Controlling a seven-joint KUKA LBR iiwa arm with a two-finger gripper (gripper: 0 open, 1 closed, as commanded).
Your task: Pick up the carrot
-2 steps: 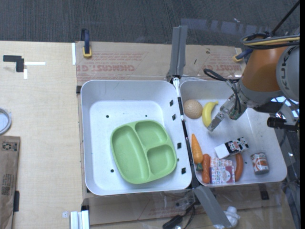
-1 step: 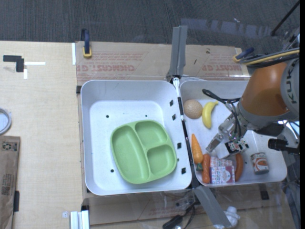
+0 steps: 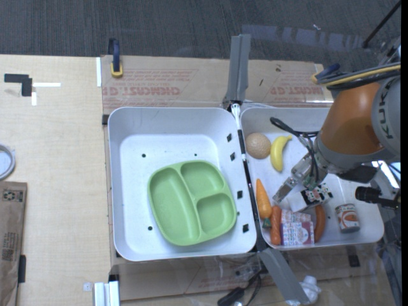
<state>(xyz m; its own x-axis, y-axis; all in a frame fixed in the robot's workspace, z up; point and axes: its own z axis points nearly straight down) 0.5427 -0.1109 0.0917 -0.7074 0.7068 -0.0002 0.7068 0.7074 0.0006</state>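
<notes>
The carrot (image 3: 262, 197) is orange and tapered. It lies along the left wall of the right bin (image 3: 376, 234), pointing away from the camera. My gripper (image 3: 285, 190) hangs low over that bin just right of the carrot, at about its mid-length, under the grey wrist and orange band. The carrot lies free beside the gripper, not inside it. A small white object (image 3: 296, 200) sits directly under the gripper.
In the right bin are a brown round potato (image 3: 258, 145), a banana (image 3: 278, 152), a red and white packet (image 3: 294, 227) with orange items beside it, and a small can (image 3: 347, 218). The left bin (image 3: 118, 171) holds a green divided plate (image 3: 193, 202).
</notes>
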